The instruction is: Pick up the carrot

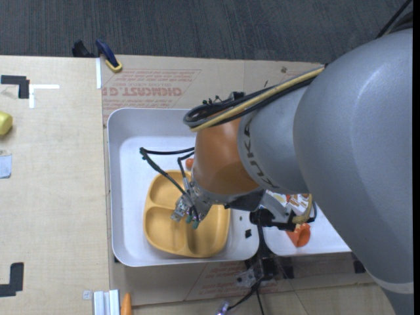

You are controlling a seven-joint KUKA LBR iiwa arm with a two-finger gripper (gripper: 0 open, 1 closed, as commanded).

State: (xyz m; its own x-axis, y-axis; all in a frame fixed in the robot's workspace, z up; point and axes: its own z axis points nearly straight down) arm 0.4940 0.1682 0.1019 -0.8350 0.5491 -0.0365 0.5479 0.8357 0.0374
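Note:
An orange, carrot-like piece (300,235) lies in the right bin (328,245), just below a small printed packet (296,205); the arm hides most of that bin. My gripper (186,214) hangs over the yellow divided plate (161,231) in the left bin (125,176), well left of the orange piece. Nothing shows in the gripper. A small orange spot (189,165) peeks out beside the wrist; I cannot tell what it is.
The big grey arm (354,163) with its orange band (220,159) covers the right half. A black cable (157,166) runs across the left bin. A yellow object (4,123) sits far left, and a blue clamp (109,56) on the cardboard edge.

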